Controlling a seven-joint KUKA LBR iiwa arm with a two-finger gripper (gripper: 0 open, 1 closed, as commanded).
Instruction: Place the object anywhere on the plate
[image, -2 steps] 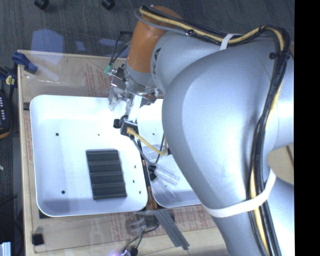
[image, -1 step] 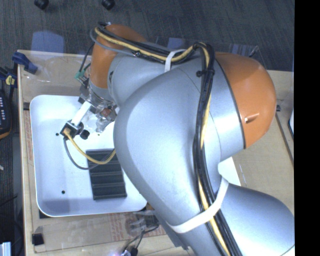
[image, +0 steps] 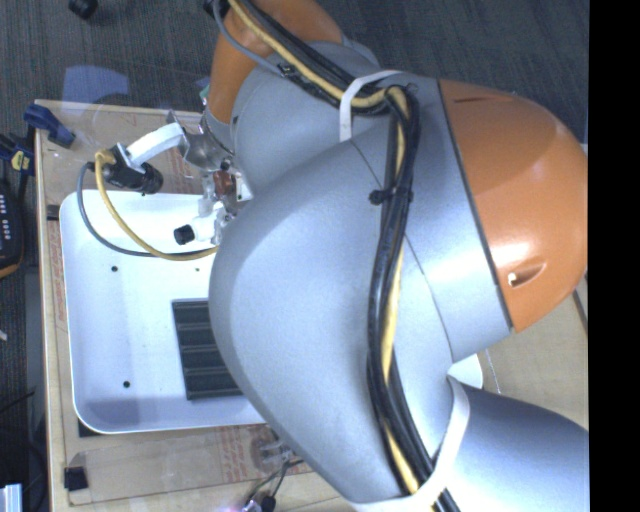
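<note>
Arm (image: 400, 280) covers most of the bins; claw (image: 215, 200) at far end of left bin (image: 100, 330), state can't tell; dark ribbed plate (image: 205, 350) nearer, apart from claw; object's place can't tell.

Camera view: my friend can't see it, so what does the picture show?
A big grey and orange robot arm covers most of the picture, reaching over a shallow white bin on a wooden bench. A dark ribbed plate lies in the bin, partly hidden under the arm. The gripper hangs above the bin's far end, beside a yellow cable.
</note>
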